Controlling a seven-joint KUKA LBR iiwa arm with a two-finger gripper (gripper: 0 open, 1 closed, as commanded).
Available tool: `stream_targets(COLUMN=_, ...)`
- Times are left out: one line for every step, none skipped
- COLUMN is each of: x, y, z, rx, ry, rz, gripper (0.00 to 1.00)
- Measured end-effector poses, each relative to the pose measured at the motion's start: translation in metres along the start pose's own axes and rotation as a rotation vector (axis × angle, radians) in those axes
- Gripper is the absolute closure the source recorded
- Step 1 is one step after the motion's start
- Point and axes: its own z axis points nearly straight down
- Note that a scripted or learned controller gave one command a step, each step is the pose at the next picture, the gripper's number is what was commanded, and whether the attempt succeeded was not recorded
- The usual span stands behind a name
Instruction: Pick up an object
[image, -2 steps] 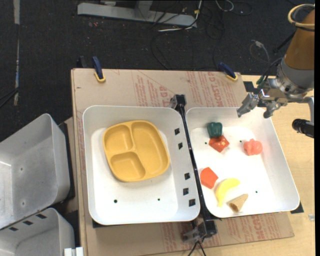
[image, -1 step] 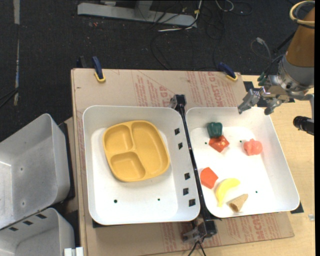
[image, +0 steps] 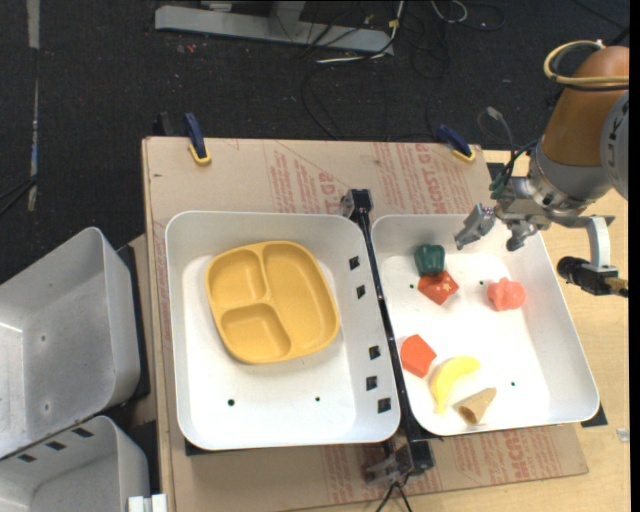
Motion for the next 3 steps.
stream_targets(x=-0.009, y=-0.001, z=0.048, rx=0.000, ry=0.000, rz=0.003, gripper=0.00)
stream_targets(x=-0.008, y=0.000, z=0.101, rx=-0.001, ry=0.000, rz=0.002, gripper=0.00)
stream_targets(x=-0.008, y=0.001, z=0.088, rx=-0.007, ry=-0.001, rz=0.002, gripper=1.00)
